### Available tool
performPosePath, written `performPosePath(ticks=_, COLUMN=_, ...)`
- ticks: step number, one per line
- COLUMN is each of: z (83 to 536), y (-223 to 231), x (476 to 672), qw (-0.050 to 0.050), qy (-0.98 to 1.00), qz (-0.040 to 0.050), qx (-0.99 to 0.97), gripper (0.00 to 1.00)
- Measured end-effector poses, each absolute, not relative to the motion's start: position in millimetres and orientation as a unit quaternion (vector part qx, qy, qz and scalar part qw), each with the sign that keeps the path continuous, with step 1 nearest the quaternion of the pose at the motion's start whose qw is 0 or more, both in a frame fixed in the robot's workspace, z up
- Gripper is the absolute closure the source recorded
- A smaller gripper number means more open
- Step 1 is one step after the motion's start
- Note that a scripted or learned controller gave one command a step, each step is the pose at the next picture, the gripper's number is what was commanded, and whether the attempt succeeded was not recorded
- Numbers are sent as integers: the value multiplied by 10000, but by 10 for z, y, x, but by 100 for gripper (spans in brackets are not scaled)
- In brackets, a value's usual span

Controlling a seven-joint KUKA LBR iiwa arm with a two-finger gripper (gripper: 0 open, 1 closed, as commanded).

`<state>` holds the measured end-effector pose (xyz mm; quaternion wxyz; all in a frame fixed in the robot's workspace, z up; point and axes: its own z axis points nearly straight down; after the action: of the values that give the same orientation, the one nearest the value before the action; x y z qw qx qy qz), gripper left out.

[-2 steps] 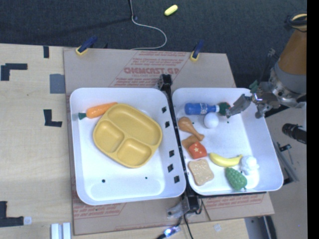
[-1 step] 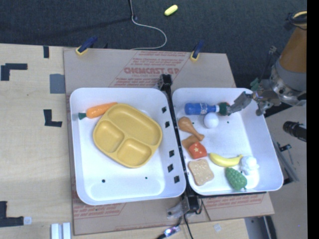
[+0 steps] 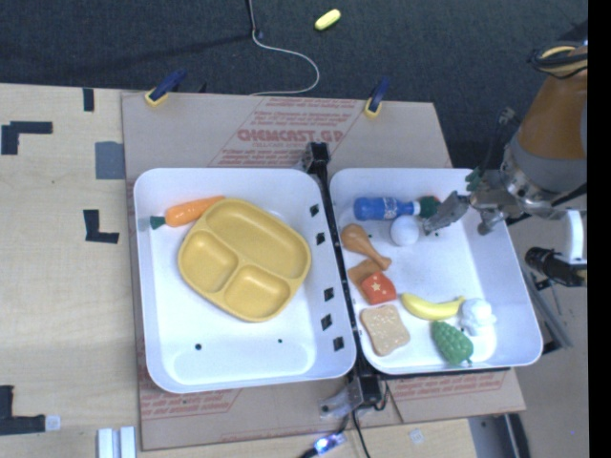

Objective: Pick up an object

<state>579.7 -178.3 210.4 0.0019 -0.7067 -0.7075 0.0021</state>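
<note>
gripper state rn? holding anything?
Gripper: cannot tell if open or shut; hovers over the right bin near the blue bottle, nothing visibly held.

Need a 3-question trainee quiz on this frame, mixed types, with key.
1. True or false: the carrot lies in the same bin as the yellow tray.
2. Which item sits nearest the end effector? A) white ball B) bread slice C) carrot
3. Fill in: the banana lies in the ___ bin of the camera view.

Key: 1 true; 2 A; 3 right.
</note>
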Motion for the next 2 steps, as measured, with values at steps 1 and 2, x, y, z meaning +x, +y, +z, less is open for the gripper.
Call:
performPosePath(ticks=1, z=1452, y=-1778, x=5777, qw=28, qy=-7076, qz=27, qx=-7066, gripper=0)
performPosePath(ticks=2, z=822, y=-1730, x=5797, qw=8, qy=-7081, qz=19, qx=-7061, gripper=0)
